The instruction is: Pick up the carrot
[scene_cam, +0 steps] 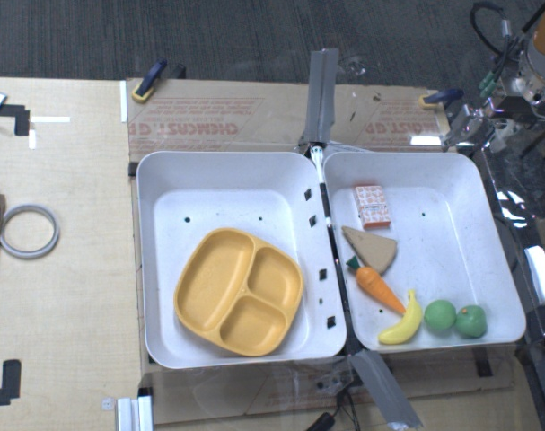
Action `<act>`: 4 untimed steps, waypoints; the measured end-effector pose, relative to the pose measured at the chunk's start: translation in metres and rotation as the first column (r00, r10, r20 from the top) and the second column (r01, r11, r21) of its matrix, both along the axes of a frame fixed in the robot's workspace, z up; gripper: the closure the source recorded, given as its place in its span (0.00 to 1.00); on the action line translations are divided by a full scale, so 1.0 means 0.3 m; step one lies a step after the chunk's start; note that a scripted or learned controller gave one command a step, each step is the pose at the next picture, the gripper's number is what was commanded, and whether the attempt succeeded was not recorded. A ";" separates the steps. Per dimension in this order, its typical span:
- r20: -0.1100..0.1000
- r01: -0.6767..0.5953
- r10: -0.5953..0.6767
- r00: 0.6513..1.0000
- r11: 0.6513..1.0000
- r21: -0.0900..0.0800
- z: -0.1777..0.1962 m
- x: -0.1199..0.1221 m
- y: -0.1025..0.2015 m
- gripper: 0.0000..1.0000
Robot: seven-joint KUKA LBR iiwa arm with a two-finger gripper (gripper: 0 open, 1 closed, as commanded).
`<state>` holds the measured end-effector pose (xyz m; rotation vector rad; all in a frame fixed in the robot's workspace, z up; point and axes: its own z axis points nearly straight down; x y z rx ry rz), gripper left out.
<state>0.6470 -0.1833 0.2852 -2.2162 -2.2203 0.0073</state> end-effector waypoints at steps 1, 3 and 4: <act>-0.001 -0.101 0.101 0.995 0.995 0.002 -0.382 -0.283 0.173 0.00; 0.000 -0.257 0.257 0.966 0.966 0.003 -0.590 -0.458 0.272 0.00; 0.002 -0.253 0.253 0.968 0.968 0.001 -0.562 -0.451 0.267 1.00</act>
